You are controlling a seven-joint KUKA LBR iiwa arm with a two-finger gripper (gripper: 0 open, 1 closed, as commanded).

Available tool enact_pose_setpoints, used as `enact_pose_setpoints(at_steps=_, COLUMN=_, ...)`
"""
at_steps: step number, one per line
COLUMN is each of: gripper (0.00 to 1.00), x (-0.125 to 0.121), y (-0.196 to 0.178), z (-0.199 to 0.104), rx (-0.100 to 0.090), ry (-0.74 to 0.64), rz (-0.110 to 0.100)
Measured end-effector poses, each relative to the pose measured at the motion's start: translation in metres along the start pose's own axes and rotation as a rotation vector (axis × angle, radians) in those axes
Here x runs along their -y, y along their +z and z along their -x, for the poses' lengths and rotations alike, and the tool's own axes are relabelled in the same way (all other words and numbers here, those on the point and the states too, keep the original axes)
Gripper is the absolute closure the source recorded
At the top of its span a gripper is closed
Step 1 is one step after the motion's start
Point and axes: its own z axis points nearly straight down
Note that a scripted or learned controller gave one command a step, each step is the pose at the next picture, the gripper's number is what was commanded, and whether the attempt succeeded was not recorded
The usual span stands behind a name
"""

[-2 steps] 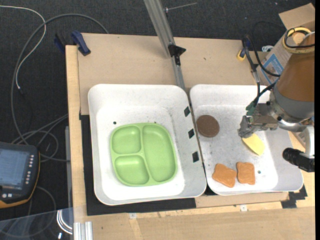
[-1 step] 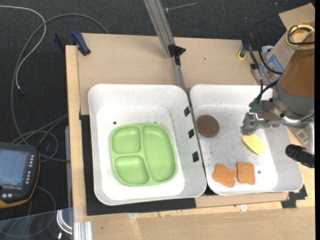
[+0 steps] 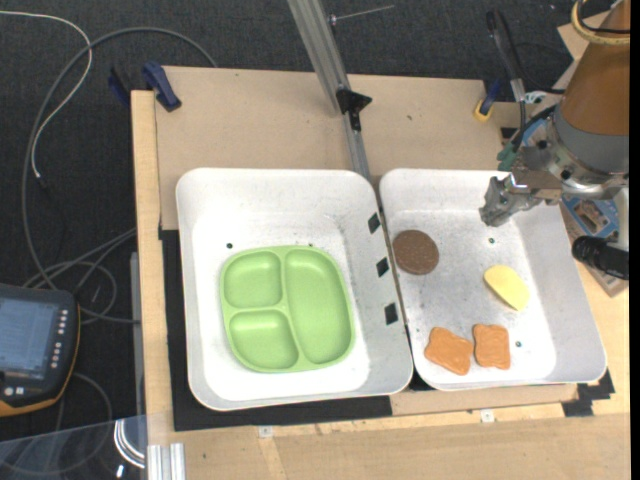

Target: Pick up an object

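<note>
Gripper (image 3: 497, 208) is hanging over the upper part of the right bin (image 3: 450, 190), near its far wall, and you are looking at it from a slant that hides the tips, so you cannot tell whether it is spread or pressed together; nothing is showing between its tips. Every candidate is sitting in that right bin: the brown disc (image 3: 415, 252) is lying near the left wall, the yellow piece (image 3: 508, 287) is resting toward the middle right, and the orange pieces (image 3: 449, 351) are lying side by side along the near edge, close together but apparently apart. You are probably best off going for the yellow piece, since it is sitting well apart from its neighbours and is thicker than the flat disc. You are wanting to bring the arm straight down over its middle, closing across its narrow width, and lifting slowly so a poor grip is showing early. Counting: you are seeing two bins, one green divided plate (image 3: 288, 310) in the left bin (image 3: 200, 198), one brown disc, one yellow piece and two orange pieces.
</note>
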Motion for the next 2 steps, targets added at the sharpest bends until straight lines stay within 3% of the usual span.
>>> enact_pose_setpoints(at_steps=1, gripper=1.00, x=-0.036, y=-0.084, z=0.013, rx=0.002, ry=0.002, rz=0.004)
enact_pose_setpoints(at_steps=2, gripper=1.00, x=-0.020, y=-0.150, z=0.094, rx=0.006, ry=0.012, rz=0.002)
